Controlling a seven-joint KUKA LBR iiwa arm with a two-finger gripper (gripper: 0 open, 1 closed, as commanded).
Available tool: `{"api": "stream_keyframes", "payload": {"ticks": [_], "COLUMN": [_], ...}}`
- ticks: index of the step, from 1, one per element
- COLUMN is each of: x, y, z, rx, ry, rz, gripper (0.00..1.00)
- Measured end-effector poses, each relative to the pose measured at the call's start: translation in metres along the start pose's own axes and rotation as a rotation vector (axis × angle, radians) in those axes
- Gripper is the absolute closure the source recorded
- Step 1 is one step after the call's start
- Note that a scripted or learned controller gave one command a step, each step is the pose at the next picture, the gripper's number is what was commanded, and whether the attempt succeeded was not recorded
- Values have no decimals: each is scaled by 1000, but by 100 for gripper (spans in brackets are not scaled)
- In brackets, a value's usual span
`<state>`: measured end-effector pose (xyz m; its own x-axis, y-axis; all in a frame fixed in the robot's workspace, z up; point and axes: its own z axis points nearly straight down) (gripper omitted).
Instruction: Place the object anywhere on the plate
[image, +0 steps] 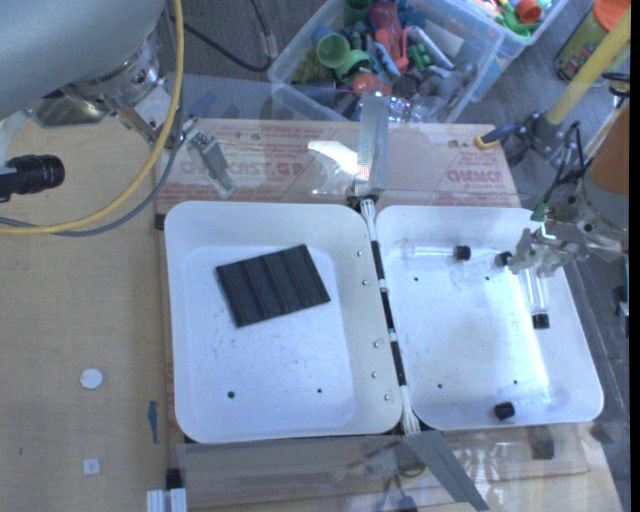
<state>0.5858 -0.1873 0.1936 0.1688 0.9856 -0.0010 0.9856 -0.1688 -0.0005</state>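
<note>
We are looking at a clear tube (538, 292) with a black cap at its lower end, in the right white bin (580, 390), close to the bin's right wall in the right middle of the frame. The tube is running almost straight up and down in the frame, and its upper end is sitting directly beneath the claw (528, 255). We cannot tell whether the claw is released, clenched or grasping the tube, since the metal parts and the clear plastic are blending together there.

A second clear tube (428, 252), also black-capped, is lying crosswise near the upper left corner of the same bin, well apart from the first. A loose black cap (503, 410) is resting near the bin's lower edge.

The dark ribbed plate (273, 285) is lying flat in the left white bin (200, 225), in that bin's upper half, turned slightly so its right end is sitting higher in the frame. Nothing is resting on it.

The two bins are sitting side by side on the surface (70, 300), touching along the middle. A yellow cable (150, 180) is looping across the upper left of the frame, a small white disc (91, 378) is lying at the lower left, and a clear tub of coloured toys (400, 50) is standing at the top centre.
</note>
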Motion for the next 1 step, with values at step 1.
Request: {"api": "stream_keyframes", "payload": {"ticks": [1], "x": [0], "y": [0], "z": [0], "rx": [0], "ry": [0], "rz": [0], "gripper": [0]}}
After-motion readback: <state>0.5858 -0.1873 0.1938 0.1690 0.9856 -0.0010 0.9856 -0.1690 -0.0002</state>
